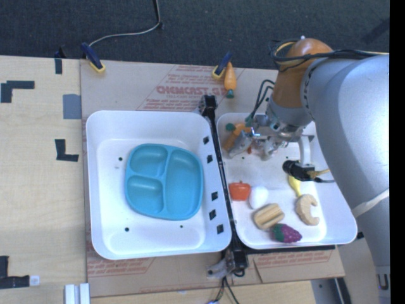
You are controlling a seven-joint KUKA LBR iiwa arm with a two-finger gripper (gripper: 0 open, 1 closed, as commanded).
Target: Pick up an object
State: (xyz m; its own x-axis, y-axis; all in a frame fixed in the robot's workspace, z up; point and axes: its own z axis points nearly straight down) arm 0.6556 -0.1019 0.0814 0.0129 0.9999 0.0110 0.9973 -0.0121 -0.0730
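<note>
Little room: end effector (251, 145) seemingly near bin wall (221, 163).

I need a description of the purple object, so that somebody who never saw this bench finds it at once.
Look at the right white bin, the one under the grey arm. Go to its near edge: the purple grape bunch lies there, just below the tan bread roll and left of the pale croissant. It is the only purple, bumpy piece.
</note>
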